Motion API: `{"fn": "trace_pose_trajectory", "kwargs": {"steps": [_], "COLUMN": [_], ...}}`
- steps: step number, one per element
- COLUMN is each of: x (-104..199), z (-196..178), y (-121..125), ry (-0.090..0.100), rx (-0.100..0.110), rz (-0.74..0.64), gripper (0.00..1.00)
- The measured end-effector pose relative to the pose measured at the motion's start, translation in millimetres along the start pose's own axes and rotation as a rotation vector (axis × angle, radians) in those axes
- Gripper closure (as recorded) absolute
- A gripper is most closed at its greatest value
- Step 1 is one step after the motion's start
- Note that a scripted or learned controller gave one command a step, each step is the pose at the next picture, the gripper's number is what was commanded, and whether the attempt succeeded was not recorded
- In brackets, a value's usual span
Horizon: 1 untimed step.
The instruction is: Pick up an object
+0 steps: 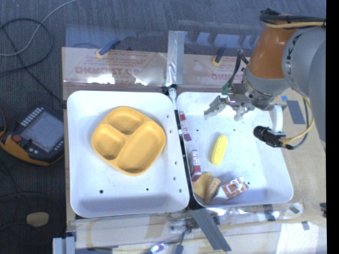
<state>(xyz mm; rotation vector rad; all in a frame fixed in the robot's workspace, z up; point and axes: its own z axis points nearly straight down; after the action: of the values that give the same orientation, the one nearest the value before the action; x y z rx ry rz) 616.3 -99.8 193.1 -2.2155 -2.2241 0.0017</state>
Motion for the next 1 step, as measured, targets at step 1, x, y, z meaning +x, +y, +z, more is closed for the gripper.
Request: {"fn": "trace_pose_trajectory", "kwargs": {"steps": [1], "x": [-34.5], "z": [100.4], "y": [-38.9], "ry": [0.000], "rx": [-0.003], "rz": [-0.099], "gripper": [0.00]}}
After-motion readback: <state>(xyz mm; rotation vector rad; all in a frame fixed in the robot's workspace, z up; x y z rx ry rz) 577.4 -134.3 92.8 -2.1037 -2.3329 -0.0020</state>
